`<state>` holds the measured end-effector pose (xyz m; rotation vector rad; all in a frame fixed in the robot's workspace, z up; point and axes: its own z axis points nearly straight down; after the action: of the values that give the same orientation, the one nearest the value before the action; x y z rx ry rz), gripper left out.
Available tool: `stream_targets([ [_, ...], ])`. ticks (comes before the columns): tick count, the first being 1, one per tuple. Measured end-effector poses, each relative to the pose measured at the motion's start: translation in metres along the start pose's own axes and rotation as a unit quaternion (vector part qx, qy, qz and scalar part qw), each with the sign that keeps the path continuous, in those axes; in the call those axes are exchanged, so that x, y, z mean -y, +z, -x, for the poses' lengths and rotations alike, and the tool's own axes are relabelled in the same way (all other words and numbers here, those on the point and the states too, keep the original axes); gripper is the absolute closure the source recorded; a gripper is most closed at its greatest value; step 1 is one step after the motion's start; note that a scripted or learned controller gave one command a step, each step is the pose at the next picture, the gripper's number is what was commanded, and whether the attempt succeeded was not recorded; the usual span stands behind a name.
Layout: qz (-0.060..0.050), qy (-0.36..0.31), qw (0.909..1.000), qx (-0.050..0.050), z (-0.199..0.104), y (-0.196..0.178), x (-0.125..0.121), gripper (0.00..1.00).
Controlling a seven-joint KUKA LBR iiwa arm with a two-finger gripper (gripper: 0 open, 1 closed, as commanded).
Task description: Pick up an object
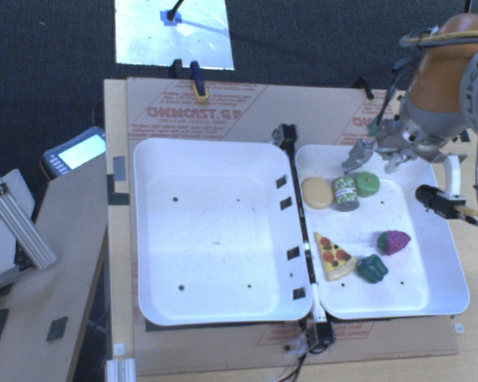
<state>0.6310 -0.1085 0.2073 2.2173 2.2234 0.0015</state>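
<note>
white bins (215, 309), green can (346, 193), purple grapes (393, 242)

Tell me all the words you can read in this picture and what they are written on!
"CHEMCAST" with more letters after it, in red: on the brown board behind the left bin.
More red print on the board behind the right bin: partly hidden, unreadable.
Red print on the board's front edge: too blurred to read.
Label on the small can: too small to read.
Screen of the grey device: too blurred to read.
</note>
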Motion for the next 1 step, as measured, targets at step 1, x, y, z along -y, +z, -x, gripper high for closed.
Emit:
stream_targets([
  [1,0.002,-0.001,1.0,0.0,-0.0002,-0.0114,-0.001,1.0],
])
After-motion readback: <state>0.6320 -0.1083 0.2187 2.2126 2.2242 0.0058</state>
